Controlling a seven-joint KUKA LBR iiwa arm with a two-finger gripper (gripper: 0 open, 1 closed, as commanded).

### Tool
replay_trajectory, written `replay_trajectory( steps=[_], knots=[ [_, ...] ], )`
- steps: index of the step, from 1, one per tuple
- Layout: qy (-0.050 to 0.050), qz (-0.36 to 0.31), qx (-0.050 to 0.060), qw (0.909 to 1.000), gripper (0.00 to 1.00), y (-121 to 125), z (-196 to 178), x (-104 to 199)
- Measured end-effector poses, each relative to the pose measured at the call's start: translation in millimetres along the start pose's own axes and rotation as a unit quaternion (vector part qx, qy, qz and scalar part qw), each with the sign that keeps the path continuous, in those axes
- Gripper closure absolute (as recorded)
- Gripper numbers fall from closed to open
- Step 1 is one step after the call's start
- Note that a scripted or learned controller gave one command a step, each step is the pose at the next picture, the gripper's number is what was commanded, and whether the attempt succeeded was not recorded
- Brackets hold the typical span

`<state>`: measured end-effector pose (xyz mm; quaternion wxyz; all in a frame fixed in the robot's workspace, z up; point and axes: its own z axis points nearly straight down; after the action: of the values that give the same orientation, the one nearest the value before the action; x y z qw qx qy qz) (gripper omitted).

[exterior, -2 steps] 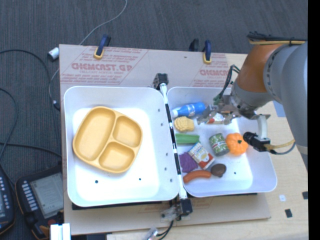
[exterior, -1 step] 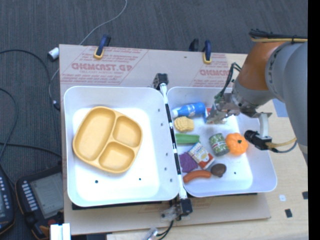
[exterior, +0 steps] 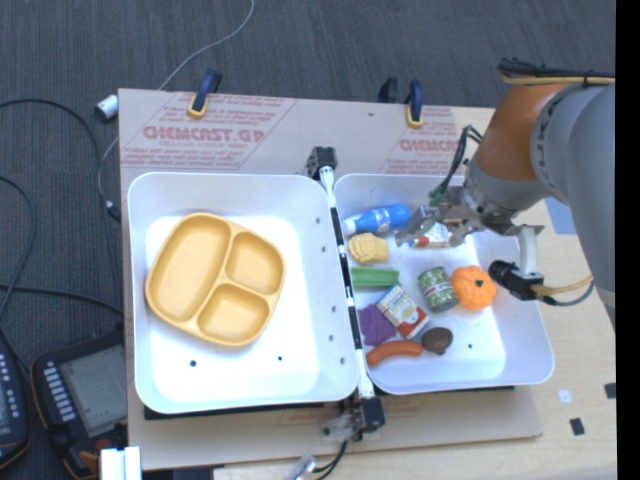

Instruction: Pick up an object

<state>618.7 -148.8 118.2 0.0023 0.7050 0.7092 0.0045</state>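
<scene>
Nothing is seen lifted yet: the claw (exterior: 432,230) is lowered among the toys in the right bin (exterior: 520,353), its grip state cannot be told.

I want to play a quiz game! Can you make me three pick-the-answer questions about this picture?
1. Where is the yellow tray?
A. left bin
B. right bin
C. the floor

2. What colour is the bottle?
A. red
B. blue
C. black

3. What lies in the tray?
A. a sausage
B. a can
C. nothing

Answers:
1 A: the tray lies in the left bin.
2 B: the bottle is blue with a white cap.
3 C: its three sections are bare; the sausage and can lie in the right bin.
</scene>
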Motion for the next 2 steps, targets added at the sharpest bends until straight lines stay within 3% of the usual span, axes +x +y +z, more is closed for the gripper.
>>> replay_trajectory(
  steps=[1,2],
  knots=[
    [-0.004,0.002,0.0,1.0,0.0,19,26,-8],
    [-0.006,0.001,-0.005,1.0,1.0,22,14,-9]
  ],
)
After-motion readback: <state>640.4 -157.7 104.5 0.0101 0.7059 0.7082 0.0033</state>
